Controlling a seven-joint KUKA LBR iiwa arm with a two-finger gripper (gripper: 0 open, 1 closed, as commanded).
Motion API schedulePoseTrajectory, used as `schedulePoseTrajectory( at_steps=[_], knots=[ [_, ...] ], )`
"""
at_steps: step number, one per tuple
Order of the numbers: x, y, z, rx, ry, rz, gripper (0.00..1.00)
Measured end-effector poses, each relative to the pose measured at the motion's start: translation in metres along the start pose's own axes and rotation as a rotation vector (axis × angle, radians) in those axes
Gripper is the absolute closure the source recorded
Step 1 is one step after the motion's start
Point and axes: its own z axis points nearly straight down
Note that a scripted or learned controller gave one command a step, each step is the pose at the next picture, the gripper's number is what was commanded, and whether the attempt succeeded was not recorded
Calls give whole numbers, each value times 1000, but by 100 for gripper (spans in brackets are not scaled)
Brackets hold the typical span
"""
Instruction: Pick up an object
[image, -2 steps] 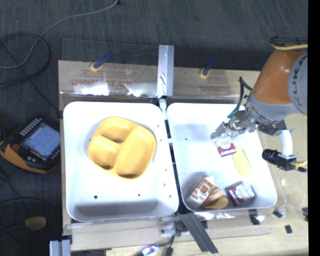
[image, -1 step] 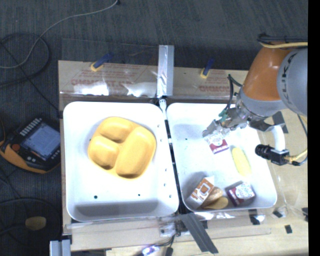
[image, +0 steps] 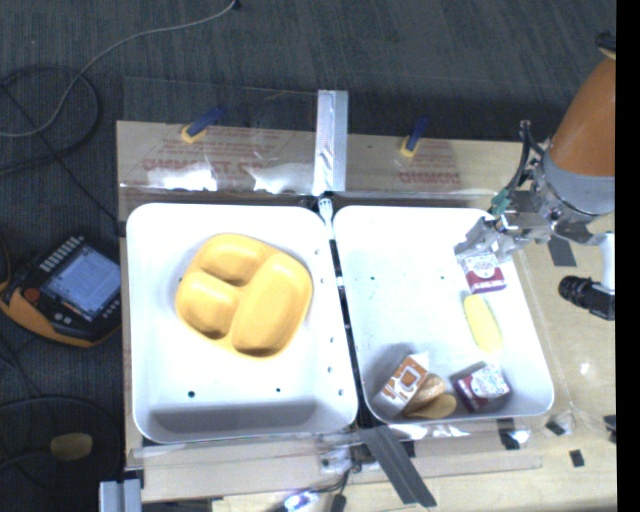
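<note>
My gripper (image: 484, 243) hangs over the far right part of the right bin (image: 400, 260), reaching in from the right under the orange-banded wrist. Right beneath its tip lies a small red and white packet (image: 482, 273); whether the two touch is unclear. In front of that packet lies a pale yellow bar (image: 483, 322). Along the bin's near wall sit an orange and white packet (image: 403, 381), a brown round piece (image: 433, 405) and a dark red packet (image: 482, 386). A large yellow lumpy object (image: 243, 293) rests in the left bin (image: 160, 390).
The two bins meet at a ridge (image: 338, 300) down the middle. A metal strip (image: 331, 140) and two clips (image: 200, 124) (image: 410, 143) sit on the board behind the bins. A control pendant (image: 75, 288) lies on the floor at the left.
</note>
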Motion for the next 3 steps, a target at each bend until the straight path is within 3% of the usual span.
schedulePoseTrajectory(
  at_steps=[1,2,3],
  knots=[
    [84,6,42,1,3,-21,100],
    [58,51,-67,0,-1,176,100],
    [85,18,69,5,2,259,100]
  ],
)
